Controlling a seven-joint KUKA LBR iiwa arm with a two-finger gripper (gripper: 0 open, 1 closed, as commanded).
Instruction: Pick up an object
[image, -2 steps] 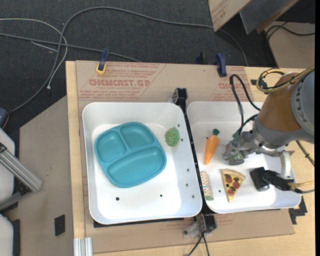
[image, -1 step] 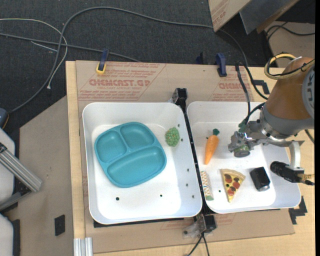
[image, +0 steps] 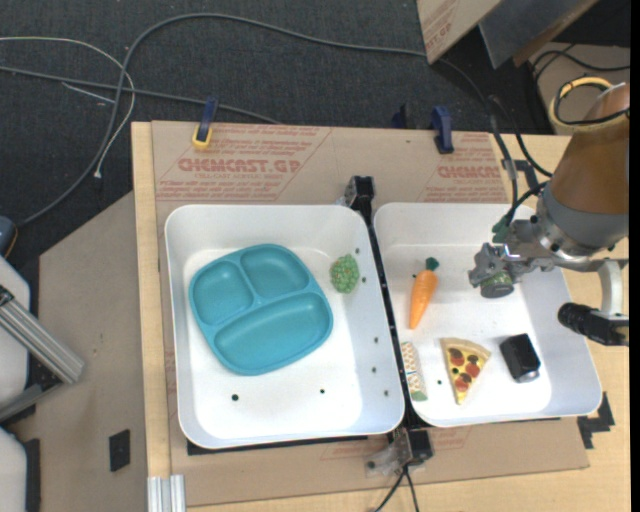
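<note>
The gripper (image: 493, 272) is hovering over the right bin (image: 570, 405) near its far edge, finger state indeterminable, nothing visibly held, so the approach step is running, and the next move is calling for alignment over the carrot (image: 423, 293) beside the bin's left wall.

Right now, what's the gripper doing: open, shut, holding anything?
Gripper: over the right bin, right of the carrot; open or shut cannot be told.
</note>
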